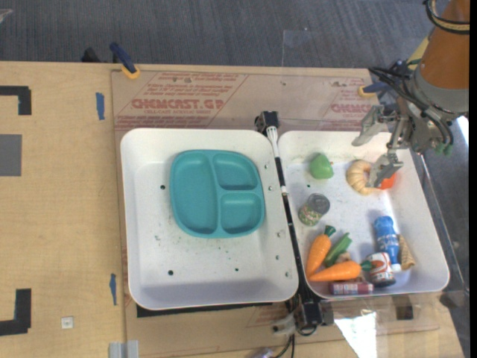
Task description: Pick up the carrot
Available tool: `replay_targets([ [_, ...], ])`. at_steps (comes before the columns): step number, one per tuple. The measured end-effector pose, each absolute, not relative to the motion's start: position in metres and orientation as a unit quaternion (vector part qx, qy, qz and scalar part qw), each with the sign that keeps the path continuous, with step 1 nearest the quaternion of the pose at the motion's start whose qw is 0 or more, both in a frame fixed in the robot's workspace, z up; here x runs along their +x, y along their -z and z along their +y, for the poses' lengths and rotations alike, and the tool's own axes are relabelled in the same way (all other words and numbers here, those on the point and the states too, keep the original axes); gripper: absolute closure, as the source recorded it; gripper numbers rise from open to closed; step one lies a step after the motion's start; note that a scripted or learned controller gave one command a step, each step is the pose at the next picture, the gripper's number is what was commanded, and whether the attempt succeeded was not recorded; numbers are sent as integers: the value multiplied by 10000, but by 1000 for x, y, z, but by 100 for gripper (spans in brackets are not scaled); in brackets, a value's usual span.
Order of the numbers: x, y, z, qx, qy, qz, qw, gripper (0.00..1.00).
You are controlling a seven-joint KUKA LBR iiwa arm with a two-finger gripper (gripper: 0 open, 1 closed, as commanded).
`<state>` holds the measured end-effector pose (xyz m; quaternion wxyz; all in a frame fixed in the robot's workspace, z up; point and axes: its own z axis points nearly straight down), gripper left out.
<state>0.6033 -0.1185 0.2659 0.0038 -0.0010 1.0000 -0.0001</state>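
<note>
Two orange carrots lie in the right bin near its front. One carrot points toward the front, with its green top beside it. The other carrot lies flat just in front of it. My gripper hangs over the bin's far right part, above a croissant, well behind the carrots. Its fingers stand open with nothing between them.
The right bin also holds a green piece, a small round can, a blue bottle, a red-and-white can and a small red piece. A teal divided plate lies in the left bin.
</note>
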Motion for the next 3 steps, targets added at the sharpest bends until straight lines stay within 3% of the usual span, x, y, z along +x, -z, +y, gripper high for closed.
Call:
replay_targets([
  [1,571,-121,-97,-1304,-19,9915,-9,0],
  [2,522,-92,-97,-1218,31,9925,114,0],
  [3,503,-94,-98,-440,18,9988,225,0],
])
